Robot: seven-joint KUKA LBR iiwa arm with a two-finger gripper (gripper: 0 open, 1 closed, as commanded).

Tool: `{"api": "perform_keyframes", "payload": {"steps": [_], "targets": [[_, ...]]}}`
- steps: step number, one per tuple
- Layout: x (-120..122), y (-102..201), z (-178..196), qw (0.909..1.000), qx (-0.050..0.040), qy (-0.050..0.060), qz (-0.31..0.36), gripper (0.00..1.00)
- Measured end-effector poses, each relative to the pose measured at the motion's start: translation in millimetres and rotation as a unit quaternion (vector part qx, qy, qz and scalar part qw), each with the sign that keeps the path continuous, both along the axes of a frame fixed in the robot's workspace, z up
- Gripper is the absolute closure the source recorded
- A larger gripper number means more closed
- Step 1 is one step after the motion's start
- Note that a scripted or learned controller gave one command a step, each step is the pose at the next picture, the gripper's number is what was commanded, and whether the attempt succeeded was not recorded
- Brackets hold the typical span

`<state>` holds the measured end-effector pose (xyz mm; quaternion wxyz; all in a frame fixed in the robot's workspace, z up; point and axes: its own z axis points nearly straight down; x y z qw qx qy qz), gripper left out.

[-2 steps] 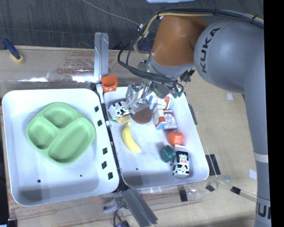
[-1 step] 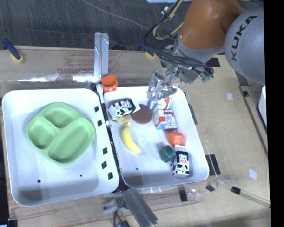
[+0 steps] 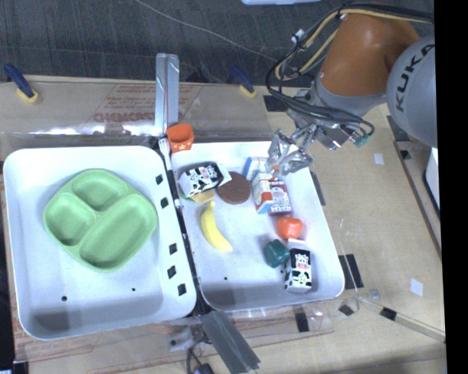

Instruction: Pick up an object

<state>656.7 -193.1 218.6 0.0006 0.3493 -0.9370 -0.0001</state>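
Over the right bin [image 3: 329,282] my gripper [image 3: 283,159] hangs just above a red carton [image 3: 273,196]; I cannot tell its opening, and nothing looks lifted. Every item lies in the bin, so the pick remains undone.

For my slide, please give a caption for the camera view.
Two-finger gripper above right white bin of toy food; green divided plate in left bin.

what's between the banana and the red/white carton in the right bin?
Camera view: the brown disc sits up between the banana and the red-and-white carton, touching neither clearly; below it, bare bin floor.
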Motion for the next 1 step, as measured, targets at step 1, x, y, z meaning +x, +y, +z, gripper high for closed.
{"api": "perform_keyframes", "payload": {"steps": [1], "targets": [[0.7,1.0,1.4,1.0,0.0004,-0.001,0.0,0.0]]}}
